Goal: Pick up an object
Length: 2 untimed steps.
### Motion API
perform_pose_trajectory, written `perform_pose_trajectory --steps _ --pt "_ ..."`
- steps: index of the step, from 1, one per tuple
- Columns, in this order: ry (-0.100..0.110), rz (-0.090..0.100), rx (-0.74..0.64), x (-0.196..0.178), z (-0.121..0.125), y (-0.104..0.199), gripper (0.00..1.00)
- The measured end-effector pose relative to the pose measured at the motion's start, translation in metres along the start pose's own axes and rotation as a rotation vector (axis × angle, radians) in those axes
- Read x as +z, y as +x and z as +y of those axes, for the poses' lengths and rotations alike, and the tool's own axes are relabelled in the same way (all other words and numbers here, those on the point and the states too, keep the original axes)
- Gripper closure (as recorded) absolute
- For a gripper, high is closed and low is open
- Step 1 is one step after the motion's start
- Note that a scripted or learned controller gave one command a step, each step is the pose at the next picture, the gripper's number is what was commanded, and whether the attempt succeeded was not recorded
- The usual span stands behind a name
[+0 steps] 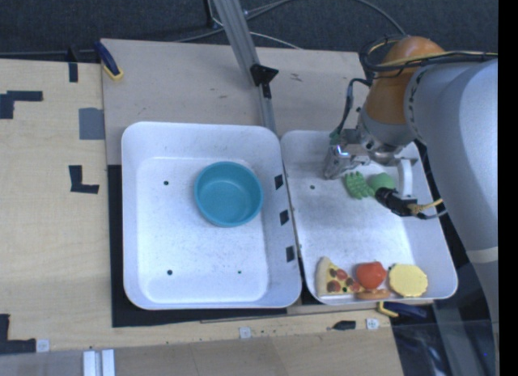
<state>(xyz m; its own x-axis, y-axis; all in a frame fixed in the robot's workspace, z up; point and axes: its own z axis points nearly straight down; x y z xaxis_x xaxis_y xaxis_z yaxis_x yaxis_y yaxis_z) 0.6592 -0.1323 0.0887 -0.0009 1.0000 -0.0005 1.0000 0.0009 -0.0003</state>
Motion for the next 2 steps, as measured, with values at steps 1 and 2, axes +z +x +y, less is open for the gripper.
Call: perform_pose_trajectory --steps 1,2 --pt "0.0 0.0 -0.001 -0.01 0.0 0.0 1.0" --pt "-0.003 0.0 0.0 -0.053 -0.003 -0.002 1.0"
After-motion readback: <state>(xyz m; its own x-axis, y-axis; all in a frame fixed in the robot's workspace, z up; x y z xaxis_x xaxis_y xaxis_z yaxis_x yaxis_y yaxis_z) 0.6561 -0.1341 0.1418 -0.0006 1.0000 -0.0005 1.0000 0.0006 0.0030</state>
